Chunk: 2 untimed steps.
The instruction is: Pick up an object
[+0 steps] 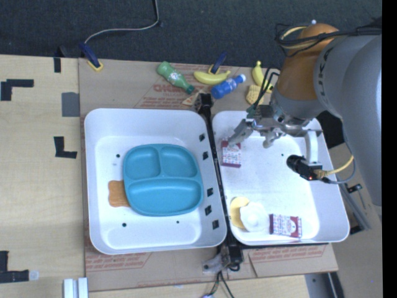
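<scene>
The gripper [252,136] hangs over the far part of the right bin [329,219], its two fingers spread apart with nothing between them. One fingertip [234,136] sits just above a small red-and-white carton [231,156] lying near the bin's left wall. At the bin's near edge lie a yellow-and-white lump [245,214] and a second red carton [285,225]. The left bin [99,166] holds a blue divided tray [163,179] with an orange piece [116,193] tucked beside it. Beyond the bins, on the bench [37,185], lie a green bottle [173,76], a banana [212,76] and a blue bottle [226,86].
</scene>
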### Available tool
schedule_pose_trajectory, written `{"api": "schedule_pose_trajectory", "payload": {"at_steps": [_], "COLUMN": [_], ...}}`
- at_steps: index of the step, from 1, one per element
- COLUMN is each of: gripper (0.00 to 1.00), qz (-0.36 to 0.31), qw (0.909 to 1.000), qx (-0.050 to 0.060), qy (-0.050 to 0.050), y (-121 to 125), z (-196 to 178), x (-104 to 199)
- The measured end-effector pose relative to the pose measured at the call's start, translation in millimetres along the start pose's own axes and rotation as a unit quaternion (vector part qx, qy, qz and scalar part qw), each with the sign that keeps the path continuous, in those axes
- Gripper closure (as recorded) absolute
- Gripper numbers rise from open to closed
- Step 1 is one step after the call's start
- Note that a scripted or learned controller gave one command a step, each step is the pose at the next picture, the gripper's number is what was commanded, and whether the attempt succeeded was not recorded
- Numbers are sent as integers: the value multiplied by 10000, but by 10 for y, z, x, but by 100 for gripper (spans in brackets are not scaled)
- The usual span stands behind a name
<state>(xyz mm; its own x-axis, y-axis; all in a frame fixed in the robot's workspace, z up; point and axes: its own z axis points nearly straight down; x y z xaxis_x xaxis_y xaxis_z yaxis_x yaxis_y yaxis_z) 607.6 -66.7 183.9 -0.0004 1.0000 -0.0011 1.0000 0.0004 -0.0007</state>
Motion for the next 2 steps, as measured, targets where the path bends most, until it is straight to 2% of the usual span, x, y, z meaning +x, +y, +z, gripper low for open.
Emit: {"api": "schedule_pose_trajectory", "payload": {"at_steps": [1,2], "gripper": [0,0], "qz": [-3,-2], "qw": [10000,10000], "qx": [1,0], "qy": [5,-2], "y": [-120,605], "z": [-1,-1], "x": [352,69]}}
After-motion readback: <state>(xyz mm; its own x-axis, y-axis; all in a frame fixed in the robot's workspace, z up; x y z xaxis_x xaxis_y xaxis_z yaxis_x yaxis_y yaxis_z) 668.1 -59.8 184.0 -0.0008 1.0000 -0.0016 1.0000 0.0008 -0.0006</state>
